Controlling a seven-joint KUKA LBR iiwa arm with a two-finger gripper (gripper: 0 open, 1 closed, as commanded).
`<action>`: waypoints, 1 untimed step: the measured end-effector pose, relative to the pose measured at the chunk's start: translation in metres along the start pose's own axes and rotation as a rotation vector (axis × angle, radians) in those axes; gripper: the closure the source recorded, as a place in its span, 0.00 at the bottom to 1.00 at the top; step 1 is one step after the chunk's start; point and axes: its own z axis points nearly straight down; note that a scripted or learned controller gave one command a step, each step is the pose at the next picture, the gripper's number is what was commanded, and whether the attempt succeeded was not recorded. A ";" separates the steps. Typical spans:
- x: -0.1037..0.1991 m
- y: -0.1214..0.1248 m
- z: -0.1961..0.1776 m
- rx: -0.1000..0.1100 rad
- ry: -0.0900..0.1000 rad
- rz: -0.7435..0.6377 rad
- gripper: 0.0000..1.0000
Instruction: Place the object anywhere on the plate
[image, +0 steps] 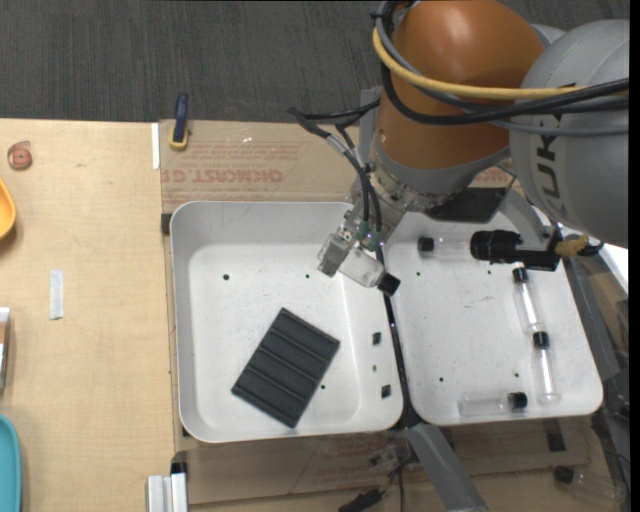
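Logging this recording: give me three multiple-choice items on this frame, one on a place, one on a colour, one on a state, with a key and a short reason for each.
1. Where does the ridged slab lie?
A. In the left bin
B. In the right bin
C. On the cardboard behind the bins

2. What colour is the slab?
A. White
B. Orange
C. Black

3. How does the slab stand to the gripper?
A. Clamped between its fingers
B. Flat on the bin floor, apart from it
C. Leaning on the bin's back wall

Key: 1 A, the black ridged slab rests inside the left bin, not the right bin. 2 C, it shows dark against the white floor. 3 B, the gripper hangs near the left bin's back right corner, with bare floor between it and the slab.
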 end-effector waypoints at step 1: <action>-0.014 0.042 -0.100 -0.002 -0.001 -0.322 1.00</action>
